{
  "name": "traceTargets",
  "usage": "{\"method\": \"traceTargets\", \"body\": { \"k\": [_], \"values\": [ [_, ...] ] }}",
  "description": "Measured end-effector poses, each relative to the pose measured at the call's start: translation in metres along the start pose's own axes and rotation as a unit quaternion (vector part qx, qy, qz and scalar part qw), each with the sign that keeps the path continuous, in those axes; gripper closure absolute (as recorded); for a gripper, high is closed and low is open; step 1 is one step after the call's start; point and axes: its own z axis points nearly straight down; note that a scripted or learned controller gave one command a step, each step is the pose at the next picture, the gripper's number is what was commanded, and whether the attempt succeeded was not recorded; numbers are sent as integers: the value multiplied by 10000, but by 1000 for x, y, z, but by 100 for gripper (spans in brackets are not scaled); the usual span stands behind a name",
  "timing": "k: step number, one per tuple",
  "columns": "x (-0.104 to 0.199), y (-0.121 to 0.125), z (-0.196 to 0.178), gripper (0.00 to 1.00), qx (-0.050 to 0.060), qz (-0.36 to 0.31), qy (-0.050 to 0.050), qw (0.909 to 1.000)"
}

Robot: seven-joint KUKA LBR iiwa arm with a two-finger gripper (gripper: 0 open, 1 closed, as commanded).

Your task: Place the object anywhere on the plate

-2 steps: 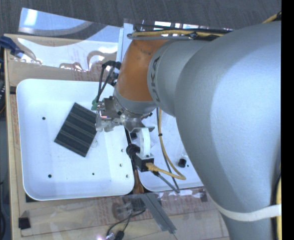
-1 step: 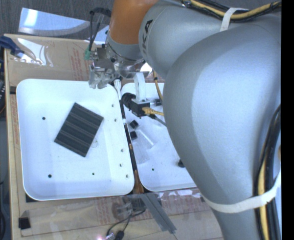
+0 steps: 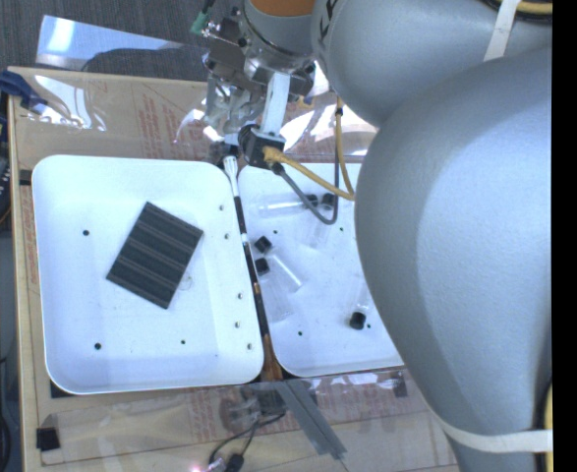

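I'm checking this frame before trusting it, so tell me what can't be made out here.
- Right bin: its right part is hidden behind the grey arm in the camera view.
- Small dark pieces in the right bin: too small to identify.
- Gripper: cluttered and small near the bins' far edge; its state is unreadable.
- Dark ribbed plate in the left bin: plain to see.

You are looking at faint reddish printing on the brown board (image 3: pixel 141 126) lying under the bins, but it is too blurred to read. Part of a dark letter is showing on the arm (image 3: pixel 329 6) near the orange band; you cannot make it out.
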Motion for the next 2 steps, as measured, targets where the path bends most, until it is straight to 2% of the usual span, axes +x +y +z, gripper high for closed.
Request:
{"method": "traceTargets", "body": {
  "k": [1,2],
  "values": [
    [5,-79,124,100,34,-433,-13,9991],
    [-136,-128,128,100,24,1218,-12,9925]
  ]
}}
